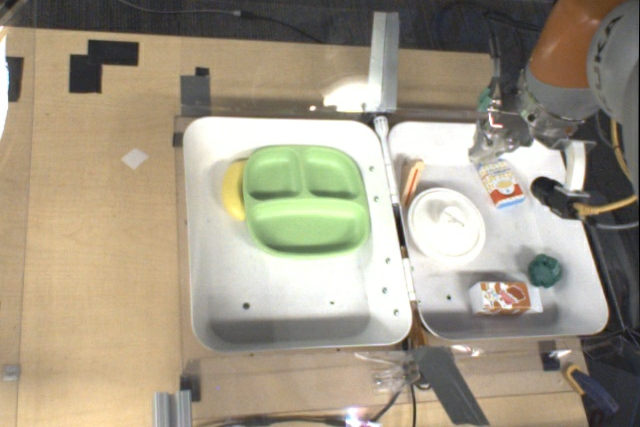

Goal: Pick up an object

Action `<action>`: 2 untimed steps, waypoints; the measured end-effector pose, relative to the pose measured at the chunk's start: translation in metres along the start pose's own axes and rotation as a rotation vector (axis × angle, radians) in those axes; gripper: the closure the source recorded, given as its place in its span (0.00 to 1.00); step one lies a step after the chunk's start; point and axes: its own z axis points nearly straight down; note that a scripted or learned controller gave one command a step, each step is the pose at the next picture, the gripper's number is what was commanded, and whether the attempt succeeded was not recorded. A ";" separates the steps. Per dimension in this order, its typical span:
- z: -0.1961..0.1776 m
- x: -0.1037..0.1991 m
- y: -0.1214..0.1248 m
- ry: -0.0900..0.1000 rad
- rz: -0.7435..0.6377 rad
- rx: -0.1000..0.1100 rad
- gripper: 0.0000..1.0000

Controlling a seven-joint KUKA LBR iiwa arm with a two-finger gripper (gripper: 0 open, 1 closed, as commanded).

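My gripper (492,137) is over the far part of the right bin (585,310), below the grey arm with its orange band (568,40). Directly under it is a small white carton with red and blue print (501,185), its top end touching or very close to the gripper tip. I cannot tell whether the carton rests on the bin floor or is lifted. A round white bowl (448,221) sits in the middle of this bin. A second carton with orange print (505,296) lies near the front wall. A dark green lump (544,269) lies to its right.
An orange stick (411,179) leans by the right bin's left wall. The left bin (290,315) holds a green divided tray (304,198) with a yellow object (232,190) poking out from under its left side. A metal post (384,60) stands behind the bins.
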 end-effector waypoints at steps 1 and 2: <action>0.000 0.000 0.000 -0.001 0.000 0.000 0.00; -0.002 0.044 -0.034 0.000 -0.146 0.002 0.00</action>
